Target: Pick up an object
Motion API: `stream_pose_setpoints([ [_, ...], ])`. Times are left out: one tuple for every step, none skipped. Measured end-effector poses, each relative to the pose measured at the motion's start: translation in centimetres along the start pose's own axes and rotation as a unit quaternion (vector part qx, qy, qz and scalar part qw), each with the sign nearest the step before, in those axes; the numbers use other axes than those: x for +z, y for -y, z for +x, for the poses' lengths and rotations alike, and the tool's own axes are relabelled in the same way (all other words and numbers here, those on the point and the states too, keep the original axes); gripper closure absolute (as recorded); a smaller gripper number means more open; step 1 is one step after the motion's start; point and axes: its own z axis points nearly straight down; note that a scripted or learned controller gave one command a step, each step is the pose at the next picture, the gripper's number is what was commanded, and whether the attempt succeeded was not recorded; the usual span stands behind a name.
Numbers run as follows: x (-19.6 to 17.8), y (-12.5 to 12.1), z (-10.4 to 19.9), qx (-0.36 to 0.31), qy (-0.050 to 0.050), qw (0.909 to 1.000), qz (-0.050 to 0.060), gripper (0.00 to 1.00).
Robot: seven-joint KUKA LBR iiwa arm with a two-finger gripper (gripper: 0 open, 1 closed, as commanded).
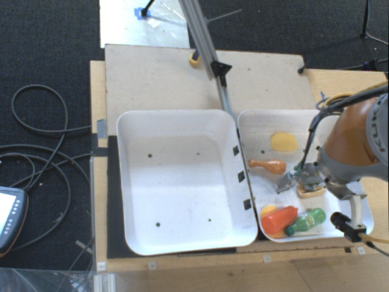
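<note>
The right bin (255, 125) holds several small objects. A yellow round piece (284, 142) lies near its back. An orange drumstick-shaped piece (268, 166) lies mid-bin. At the front are a red-orange piece (278, 219), a green bottle-shaped toy (306, 221) and a tan bread-like piece (310, 191). My gripper (290, 179) hangs low over the bin's middle, just right of the orange drumstick and beside the tan piece. Nothing shows between its fingers.
The left bin (176, 181) stands beside the right one, with a divider wall between them. A slanted metal pole (203, 35) crosses above the bench's back. Cables and a pendant (9, 215) lie on the floor at left.
</note>
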Motion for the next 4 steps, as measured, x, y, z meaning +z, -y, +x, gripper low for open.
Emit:
stream_pose_setpoints([
  [-1.2, -0.1, 0.0, 0.000, 0.000, 1.0000, -0.001, 1.00],
  [-5.7, -0.8, -0.4, -0.002, 0.000, 1.0000, -0.001, 1.00],
  [-10.2, -0.8, 0.1, -0.003, 0.000, 1.0000, -0.002, 1.00],
  [-13.8, -0.9, 0.1, -0.003, 0.000, 1.0000, -0.001, 1.00],
])
